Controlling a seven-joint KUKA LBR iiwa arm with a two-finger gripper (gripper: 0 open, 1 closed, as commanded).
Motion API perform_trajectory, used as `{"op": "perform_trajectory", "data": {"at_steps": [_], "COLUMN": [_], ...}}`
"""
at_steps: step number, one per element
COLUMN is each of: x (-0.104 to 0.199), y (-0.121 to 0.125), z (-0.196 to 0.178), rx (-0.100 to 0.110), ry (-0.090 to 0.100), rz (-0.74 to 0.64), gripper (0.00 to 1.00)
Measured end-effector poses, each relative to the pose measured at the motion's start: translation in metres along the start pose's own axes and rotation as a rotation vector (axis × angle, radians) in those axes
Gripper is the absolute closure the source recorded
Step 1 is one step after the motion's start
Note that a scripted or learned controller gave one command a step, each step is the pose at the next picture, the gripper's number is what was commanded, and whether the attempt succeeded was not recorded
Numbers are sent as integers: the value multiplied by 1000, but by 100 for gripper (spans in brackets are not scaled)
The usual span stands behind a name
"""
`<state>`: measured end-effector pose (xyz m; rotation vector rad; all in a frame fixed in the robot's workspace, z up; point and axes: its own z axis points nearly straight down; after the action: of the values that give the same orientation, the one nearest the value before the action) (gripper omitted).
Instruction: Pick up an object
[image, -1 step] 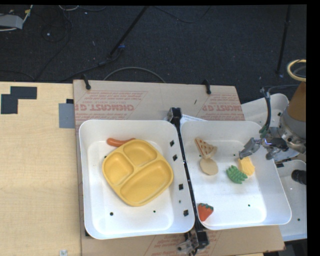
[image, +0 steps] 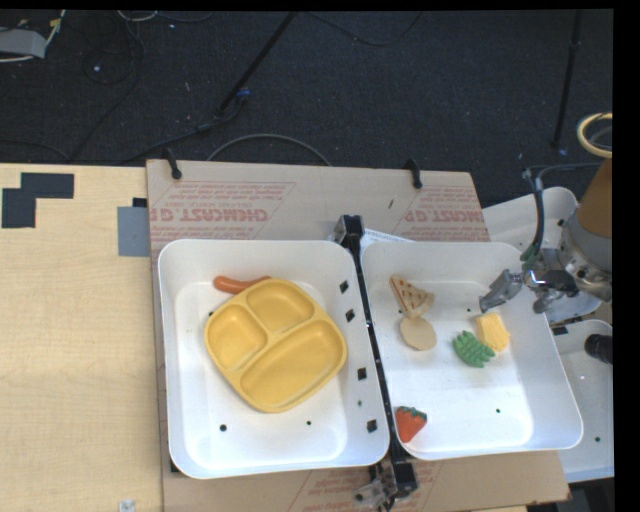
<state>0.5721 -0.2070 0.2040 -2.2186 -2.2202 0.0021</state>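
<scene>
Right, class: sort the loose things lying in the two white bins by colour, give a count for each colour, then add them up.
Yellow: 2, the divided plate and the yellow block
Orange or red: 2, the orange piece behind the plate and the strawberry-like toy
Tan: 2, the waffle wedge and the round tan piece
Green: 1, the leafy toy
Total: 7

A sheet of brown cardboard printed with red lettering (image: 300, 205) lies under the two white bins at centre frame, a pale wooden bench top (image: 70, 350) fills the left, and black cables (image: 250, 75) cross the dark floor above.
</scene>
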Motion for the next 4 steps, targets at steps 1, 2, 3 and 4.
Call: {"op": "perform_trajectory", "data": {"at_steps": [1, 2, 3, 4], "x": [-2, 0, 1, 1], "y": [-1, -7, -7, -7], "z": [44, 106, 117, 106], "rx": [3, 4, 2, 1], "ry": [1, 2, 1, 1], "rz": [1, 1, 1, 2], "gripper": [0, 0, 0, 100]}}
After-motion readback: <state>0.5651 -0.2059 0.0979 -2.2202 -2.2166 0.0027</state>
